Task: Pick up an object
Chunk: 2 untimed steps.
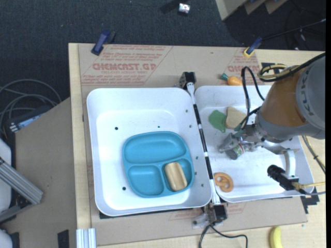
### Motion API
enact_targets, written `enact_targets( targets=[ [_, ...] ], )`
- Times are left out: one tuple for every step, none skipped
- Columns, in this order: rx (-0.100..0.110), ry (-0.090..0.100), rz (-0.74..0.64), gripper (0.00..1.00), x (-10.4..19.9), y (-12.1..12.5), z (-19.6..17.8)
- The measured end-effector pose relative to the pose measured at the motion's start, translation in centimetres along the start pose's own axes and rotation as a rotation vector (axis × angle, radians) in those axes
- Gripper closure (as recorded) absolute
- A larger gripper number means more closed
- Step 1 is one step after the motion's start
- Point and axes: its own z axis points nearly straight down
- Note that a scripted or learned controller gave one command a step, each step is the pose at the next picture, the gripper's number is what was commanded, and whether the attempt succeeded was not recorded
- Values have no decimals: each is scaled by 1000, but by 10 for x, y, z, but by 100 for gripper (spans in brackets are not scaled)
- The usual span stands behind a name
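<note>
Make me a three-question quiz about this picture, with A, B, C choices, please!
1. Where is the blue tray?
A. left bin
B. right bin
C. on the floor

2. What colour is the lump beside the tan block?
A. red
B. green
C. purple

3. How does the tan roll lie?
A. hanging from the gripper
B. in a compartment of the tray
C. on the cardboard

Answers:
1. A, the tray lies in the left bin.
2. B, the green lump sits next to the block in the right bin.
3. B, the roll rests in the tray's lower right compartment, away from the gripper.
</note>
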Motion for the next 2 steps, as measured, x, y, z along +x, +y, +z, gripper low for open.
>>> enact_targets(
  targets=[
    [-5,-1,1,100,0,1,-11],
    [-1,0,-1,100,69,-11,-104]
  ],
)
